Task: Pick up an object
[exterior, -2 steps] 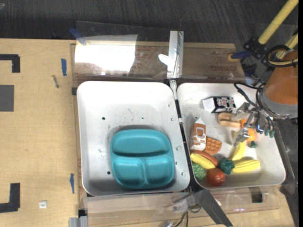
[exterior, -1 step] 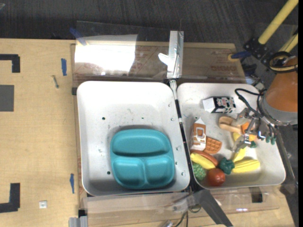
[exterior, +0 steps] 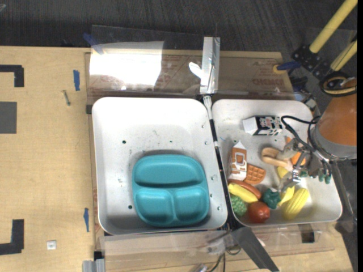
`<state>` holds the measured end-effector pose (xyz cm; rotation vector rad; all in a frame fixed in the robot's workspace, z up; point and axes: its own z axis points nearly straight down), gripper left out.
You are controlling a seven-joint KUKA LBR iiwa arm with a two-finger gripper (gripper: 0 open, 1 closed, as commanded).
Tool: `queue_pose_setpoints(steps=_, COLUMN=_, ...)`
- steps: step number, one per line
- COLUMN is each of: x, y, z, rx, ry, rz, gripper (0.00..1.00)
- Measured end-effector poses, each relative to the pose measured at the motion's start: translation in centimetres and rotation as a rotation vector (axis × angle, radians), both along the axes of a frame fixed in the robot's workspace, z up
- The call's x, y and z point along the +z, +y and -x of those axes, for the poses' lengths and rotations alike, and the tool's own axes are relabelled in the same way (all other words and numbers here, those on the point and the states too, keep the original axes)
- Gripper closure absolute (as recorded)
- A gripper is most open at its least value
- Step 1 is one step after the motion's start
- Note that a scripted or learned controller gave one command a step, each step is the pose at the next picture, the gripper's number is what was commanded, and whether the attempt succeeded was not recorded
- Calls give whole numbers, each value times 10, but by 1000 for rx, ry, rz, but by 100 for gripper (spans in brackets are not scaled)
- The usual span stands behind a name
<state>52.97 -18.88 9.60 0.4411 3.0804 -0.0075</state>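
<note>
Overhead slanted view of the bench with two shallow white bins side by side. The left bin holds a teal three-compartment tray, lying flat toward its near edge. The right bin holds a cluster of toy food. The arm, grey with an orange band, enters from the right and hangs over the right bin's right half. Its gripper sits low among the items; whether it is open or closed cannot be told, since cables and parts blur together there. Just left of the gripper lies a tan hot-dog-like piece; nothing can be seen held. Further left stand a small orange-and-white carton and a waffle piece. Near the bin's front edge lie a yellow banana, a red tomato, a green piece and a yellow corn-like item, the last just below the gripper. A black-and-white carton rests toward the back.
</note>
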Motion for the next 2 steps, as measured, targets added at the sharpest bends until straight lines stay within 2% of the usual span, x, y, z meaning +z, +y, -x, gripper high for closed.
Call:
queue_pose_setpoints(steps=1, x=0, y=21, z=25, rx=-12, ry=-2, rz=1, gripper=0)
queue_pose_setpoints(steps=2, x=0, y=27, z=36, rx=-33, ry=-6, rz=1, gripper=0)
